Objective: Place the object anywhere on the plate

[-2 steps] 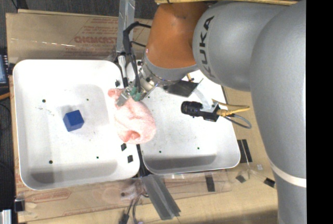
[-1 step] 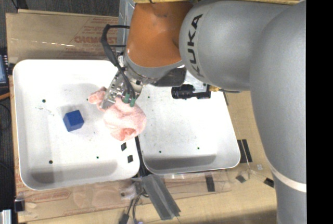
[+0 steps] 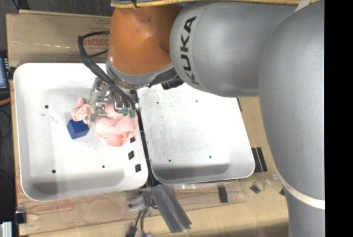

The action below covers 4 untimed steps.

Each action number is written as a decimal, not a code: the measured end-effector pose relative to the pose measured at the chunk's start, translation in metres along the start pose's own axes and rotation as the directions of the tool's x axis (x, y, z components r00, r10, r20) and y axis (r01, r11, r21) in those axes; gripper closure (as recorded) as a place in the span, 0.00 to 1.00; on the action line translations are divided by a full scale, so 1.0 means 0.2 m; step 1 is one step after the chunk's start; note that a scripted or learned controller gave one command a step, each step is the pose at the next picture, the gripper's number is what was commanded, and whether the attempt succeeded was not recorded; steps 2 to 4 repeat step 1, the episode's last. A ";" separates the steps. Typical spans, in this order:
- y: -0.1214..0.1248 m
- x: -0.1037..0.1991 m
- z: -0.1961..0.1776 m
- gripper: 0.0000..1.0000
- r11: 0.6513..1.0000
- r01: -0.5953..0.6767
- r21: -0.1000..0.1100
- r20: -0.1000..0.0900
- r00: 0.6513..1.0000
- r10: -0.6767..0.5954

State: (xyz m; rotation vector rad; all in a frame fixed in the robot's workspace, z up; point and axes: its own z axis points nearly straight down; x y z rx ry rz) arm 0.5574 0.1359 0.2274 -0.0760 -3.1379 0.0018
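Observation:
A pink plate (image 3: 117, 129) lies in the left white bin (image 3: 33, 136), near its right wall. A small blue block (image 3: 78, 129) rests on the bin floor just left of the plate. A crumpled pink object (image 3: 81, 111) sits above the block. My gripper (image 3: 105, 102) hangs low over the bin, between the pink object and the plate's upper edge, and hides part of both. The grey arm with its orange band (image 3: 138, 32) covers the bin's upper right corner.
The right white bin (image 3: 193, 136) adjoins the left one, and the arm's large grey body (image 3: 276, 65) covers its upper right part. Brown cardboard (image 3: 49, 37) lies beyond the bins. Black tape marks (image 3: 134, 154) sit along the left bin's right wall.

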 end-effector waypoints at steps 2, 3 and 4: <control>0.00 0.00 0.00 0.00 1.000 0.000 0.000 0.000 1.000 0.000; 0.00 0.00 0.00 0.00 1.000 0.000 0.000 0.000 1.000 0.000; 0.00 0.00 0.00 0.00 1.000 0.000 0.000 0.000 1.000 0.000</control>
